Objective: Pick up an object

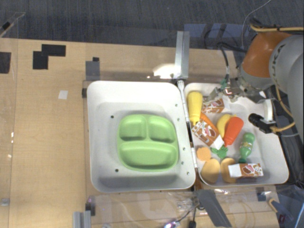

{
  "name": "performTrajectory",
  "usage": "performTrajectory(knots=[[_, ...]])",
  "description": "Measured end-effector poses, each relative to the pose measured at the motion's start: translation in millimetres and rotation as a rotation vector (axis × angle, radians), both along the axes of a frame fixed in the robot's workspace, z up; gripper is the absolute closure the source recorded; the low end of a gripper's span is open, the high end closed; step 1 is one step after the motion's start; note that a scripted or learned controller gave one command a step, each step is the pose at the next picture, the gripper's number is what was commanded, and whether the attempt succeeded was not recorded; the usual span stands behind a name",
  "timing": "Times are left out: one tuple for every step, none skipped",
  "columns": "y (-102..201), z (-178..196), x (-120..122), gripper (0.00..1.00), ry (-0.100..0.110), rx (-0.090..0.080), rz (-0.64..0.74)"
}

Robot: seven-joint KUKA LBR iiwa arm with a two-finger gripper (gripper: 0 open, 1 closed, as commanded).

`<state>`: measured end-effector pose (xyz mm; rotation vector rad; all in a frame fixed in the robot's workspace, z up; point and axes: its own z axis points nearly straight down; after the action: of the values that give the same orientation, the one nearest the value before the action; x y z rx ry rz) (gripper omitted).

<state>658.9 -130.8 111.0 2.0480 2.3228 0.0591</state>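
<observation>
The right bin (280,167) holds a pile of toy food. A yellow bottle (194,106) lies at its left wall, with a brown and white carton (205,131) below it. A small brown carton (214,106) lies near the bin's back. An orange carrot (232,129), a yellow piece (222,123) and a green bottle (246,146) fill the middle. My gripper (229,90) hangs over the bin's back edge, just up and right of the small brown carton. The wrist hides its tips.
A green divided plate (147,141) lies in the left bin (102,103). At the right bin's front lie an orange disc (204,154), two tan pieces (211,170) and a small printed box (249,170). The grey arm with its orange band (259,56) covers the back right corner.
</observation>
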Motion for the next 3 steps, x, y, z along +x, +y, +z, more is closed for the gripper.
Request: performTrajectory(knots=[[-0.9, -0.9, 7.7, 0.00, 0.014, -0.001, 0.044], [-0.9, -0.6, 2.4, 0.00, 0.003, -0.001, 0.027], [2.8, -0.5, 0.4, 0.00, 0.000, -0.008, 0.019]])
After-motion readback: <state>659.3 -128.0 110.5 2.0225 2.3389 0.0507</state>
